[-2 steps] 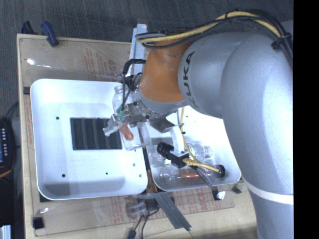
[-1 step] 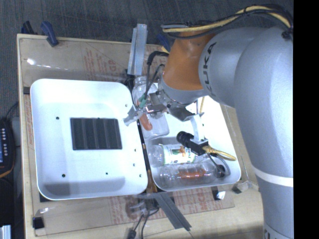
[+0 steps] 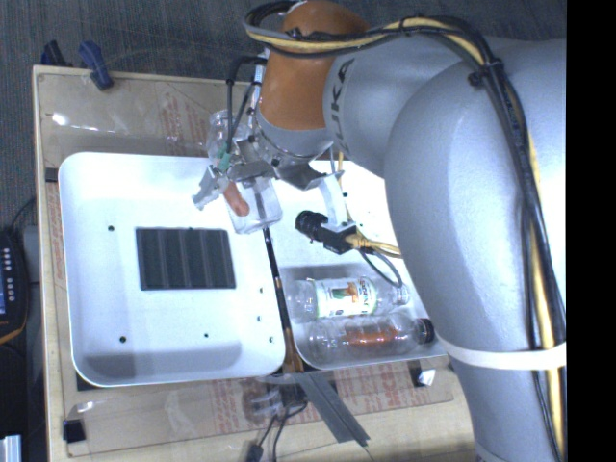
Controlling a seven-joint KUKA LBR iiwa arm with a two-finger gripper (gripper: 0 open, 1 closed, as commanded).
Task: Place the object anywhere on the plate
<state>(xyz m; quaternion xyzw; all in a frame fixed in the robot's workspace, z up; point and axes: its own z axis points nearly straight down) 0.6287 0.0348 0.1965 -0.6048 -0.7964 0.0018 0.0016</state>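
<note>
The plate (image 3: 186,258) is a dark grey ribbed rectangle lying flat in the middle of the left bin (image 3: 96,191). My gripper (image 3: 234,198) hangs over that bin's upper right corner, above and to the right of the plate. A small orange-red object (image 3: 236,200) sits between its fingers, one grey finger on the left and one clear finger on the right. The gripper is shut on this object. It hovers clear of the plate.
The right bin (image 3: 308,354) holds a clear bottle with a green and white label (image 3: 342,298) and a second clear bottle (image 3: 371,335) below it. The big grey arm (image 3: 452,191) covers most of that bin. A blue clamp (image 3: 96,65) sits at the bench's upper left corner.
</note>
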